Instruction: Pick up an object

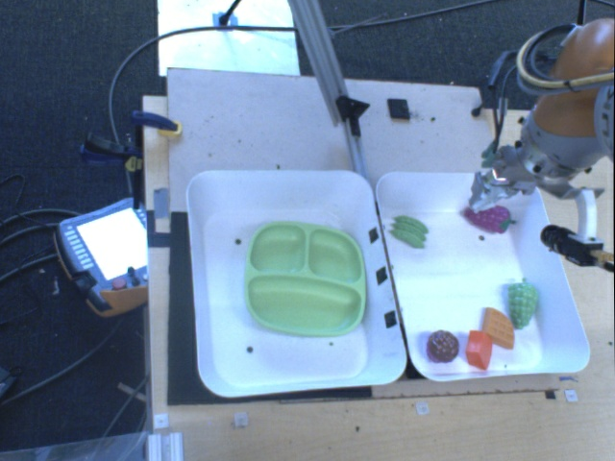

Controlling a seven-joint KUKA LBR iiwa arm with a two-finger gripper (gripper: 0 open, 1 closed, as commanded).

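Grapes (491,219), purple, lie in the upper right of the right bin (452,286), at the upper right of the frame. The gripper (483,200) is directly over their left end, its tip touching or just above them; which of the two cannot be told. Whether its fingers are wide, narrow or closed on the grapes cannot be told either, since the grey wrist hides them from this angle.

The arm (572,94) enters from the right edge, an orange band at the top right corner and the grey wrist slanting down and left toward the gripper. A black cable end (567,243) juts out just right of the grapes, over the bin's right rim.

Other contents of the right bin: a green pea pod (409,230) near the upper left corner, well apart from the grapes; a green bumpy fruit (522,303) by the right wall; an orange wedge (499,327) just below and left of it; a red block (479,350) touching the wedge's lower left; a dark brown ball (442,346) just left of the block, near the bottom wall.

The left bin (221,257) holds a green divided plate (306,279) at its centre, with three compartments: two small above, one long below. The two bins touch along a shared edge marked by black clips (381,275).

Outside the bins: a grey pole (322,56) slants from the top centre down to the bins' junction, and a handheld controller (104,253) with a lit screen lies at the left edge.
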